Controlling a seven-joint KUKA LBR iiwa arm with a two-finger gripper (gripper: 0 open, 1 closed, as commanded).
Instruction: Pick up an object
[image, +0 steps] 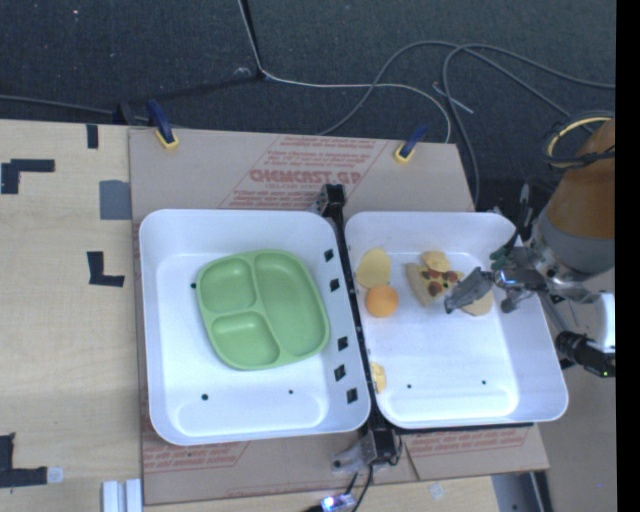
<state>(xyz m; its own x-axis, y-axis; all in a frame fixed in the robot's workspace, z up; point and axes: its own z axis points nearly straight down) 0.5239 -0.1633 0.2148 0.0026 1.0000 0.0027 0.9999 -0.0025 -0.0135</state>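
Black clips and a bundle of cable (365, 455) sit at the near edge of the table (60, 340), just where the 2 white bins meet. On the left, the left bin (160, 400) holds 1 green plate (262, 307) with 3 compartments, lying flat near the middle. On the right, the right bin (450, 390) holds the small things. A pale yellow round piece (375, 267) lies close to the divider, and an orange ball (381, 301) is just in front of it, touching or almost touching. A small yellow piece (378, 376) lies lower, against the divider wall. More to the right there is a slice of toy pizza (432, 275) with dark spots on it.

The hand (472, 292) comes from the right side and is low over the right bin, just beside the pizza slice. Its dark fingers (466, 291) point to the left, but whether they are spread or pressed together cannot be told. A pale object (480, 305) lies partly under the fingers, and it is not clear what it is. The grey arm with the orange band (585, 190) stands over the right rim of the bin. Brown cardboard (290, 170) with red print lies under both bins, held by 2 clamps at the far edge.
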